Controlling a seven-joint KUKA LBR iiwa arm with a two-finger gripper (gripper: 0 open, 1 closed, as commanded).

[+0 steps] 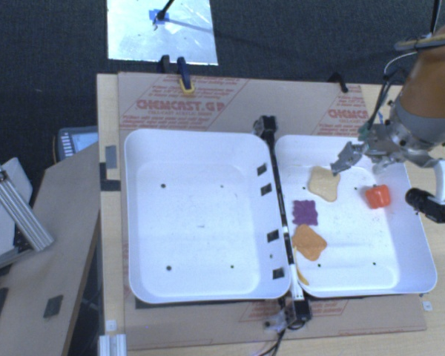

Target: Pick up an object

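Several small objects lie in the right bin [411, 262]: a pale yellow piece [323, 184], a purple piece [305, 212], an orange-tan piece [309, 242] and a small red-orange block [377, 196]. My gripper [363, 156] hangs over the far part of that bin, just right of and above the pale yellow piece. Its two grey fingers [347, 157] are spread apart and hold nothing.
The left bin [141, 273] stands beside the right one, with a black divider strip [276, 213] and clips between them. A shiny plate [162, 21] lies beyond the bench. A metal rail [15, 206] sits at the left edge.
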